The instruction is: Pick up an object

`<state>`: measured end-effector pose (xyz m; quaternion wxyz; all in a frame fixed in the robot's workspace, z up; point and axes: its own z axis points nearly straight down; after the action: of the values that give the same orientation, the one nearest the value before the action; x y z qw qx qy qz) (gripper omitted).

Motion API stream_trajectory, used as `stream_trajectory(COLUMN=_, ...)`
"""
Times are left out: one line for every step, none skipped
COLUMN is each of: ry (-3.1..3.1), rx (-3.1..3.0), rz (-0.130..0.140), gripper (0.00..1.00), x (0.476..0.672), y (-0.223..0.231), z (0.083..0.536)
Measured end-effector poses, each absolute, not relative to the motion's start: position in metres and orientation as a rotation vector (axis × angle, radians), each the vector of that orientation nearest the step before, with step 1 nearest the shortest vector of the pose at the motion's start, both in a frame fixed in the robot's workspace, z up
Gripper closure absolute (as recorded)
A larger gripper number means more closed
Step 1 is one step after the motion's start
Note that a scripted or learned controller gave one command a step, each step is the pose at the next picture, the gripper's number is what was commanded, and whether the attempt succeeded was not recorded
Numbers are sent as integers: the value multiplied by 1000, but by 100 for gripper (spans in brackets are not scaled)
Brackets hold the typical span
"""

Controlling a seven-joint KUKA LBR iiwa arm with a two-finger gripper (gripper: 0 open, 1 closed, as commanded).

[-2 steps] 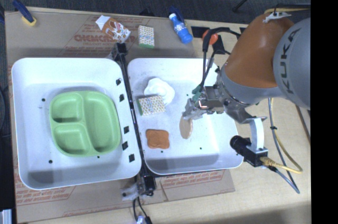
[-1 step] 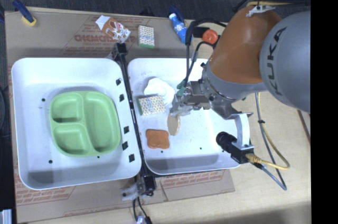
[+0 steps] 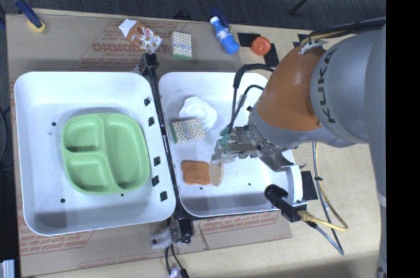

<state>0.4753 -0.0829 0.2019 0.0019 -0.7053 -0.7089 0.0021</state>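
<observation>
My gripper [image 3: 220, 158] hangs low over the right bin [image 3: 262, 201], just right of a flat orange-brown piece [image 3: 195, 172] on the bin floor. A small pale tan thing [image 3: 217, 174] lies directly under the gripper's tip, touching the orange-brown piece's right edge. Whether the gripper holds it I cannot tell. A green-and-white patterned pad [image 3: 188, 130] lies up and left of the gripper. Just beyond the pad rests a crumpled white object [image 3: 199, 110]. The arm's orange band and grey body cover the bin's right part.
The left bin [image 3: 29, 139] holds a green divided plate [image 3: 105, 152]. Behind the bins on the bench lie a snack packet [image 3: 140, 36], a patterned block [image 3: 181, 45], a blue bottle [image 3: 224, 34], an orange cap [image 3: 261, 45] and a blue-yellow clamp [image 3: 30, 15].
</observation>
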Motion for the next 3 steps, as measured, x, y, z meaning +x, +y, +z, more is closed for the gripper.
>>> stream_trajectory(ry=-2225, rx=-2216, rz=2, gripper=100, x=506, y=-142, z=202)
stream_trajectory(ry=-2230, rx=-2211, rz=1, gripper=100, x=506, y=-141, z=212)
stream_trajectory(ry=-2229, rx=-2214, rz=-1, gripper=100, x=477, y=-78, z=294)
